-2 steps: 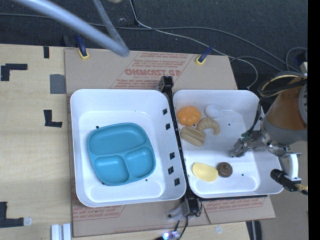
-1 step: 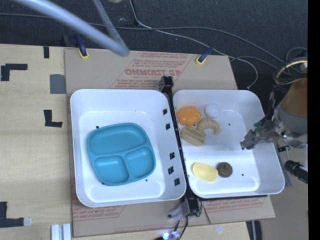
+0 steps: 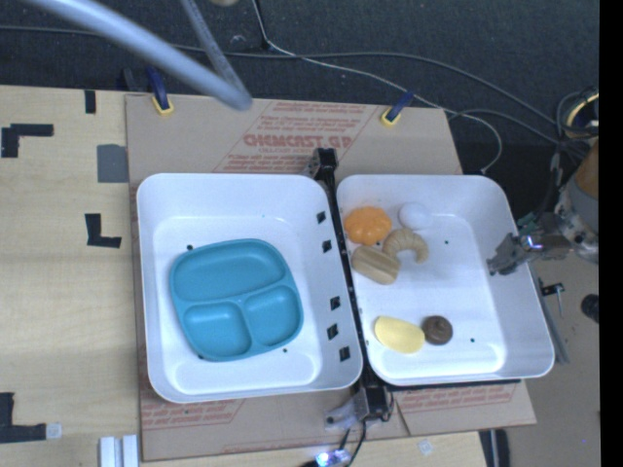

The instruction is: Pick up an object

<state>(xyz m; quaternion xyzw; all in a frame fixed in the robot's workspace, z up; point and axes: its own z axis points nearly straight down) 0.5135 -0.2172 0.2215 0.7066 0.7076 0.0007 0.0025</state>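
Two shallow white bins side by side on a brown cardboard sheet (image 3: pixel 292 129) over the wooden desk (image 3: pixel 58 261). Left bin (image 3: pixel 156 202): a teal divided plate (image 3: pixel 236 297) with three compartments, lying flat, toward the near left. Right bin (image 3: pixel 516 358): a cluster of small food-like items. At the far left of that bin, an orange round piece (image 3: pixel 368 225); just right of it, a white ball (image 3: pixel 415 214); below those two, a tan croissant-shaped piece (image 3: pixel 409 245) touching a tan bread-like lump (image 3: pixel 376 265). Nearer, well apart from that cluster, a pale yellow lemon-like piece (image 3: pixel 399 335) lying just beside a small dark brown round thing (image 3: pixel 438 330). Pincer (image 3: pixel 508 255) at the right bin's right wall, about level with the croissant piece, well apart from every item; too dark and small to tell whether spread or pressed together, nothing visible between its tips. Grey arm (image 3: pixel 574 232) behind it at the right edge. Blurred grey bar (image 3: pixel 117 27) slanting across the far left, black cables (image 3: pixel 389 76) trailing over the dark surface beyond the cardboard. Black clips (image 3: pixel 326 163) along the seam between the bins.
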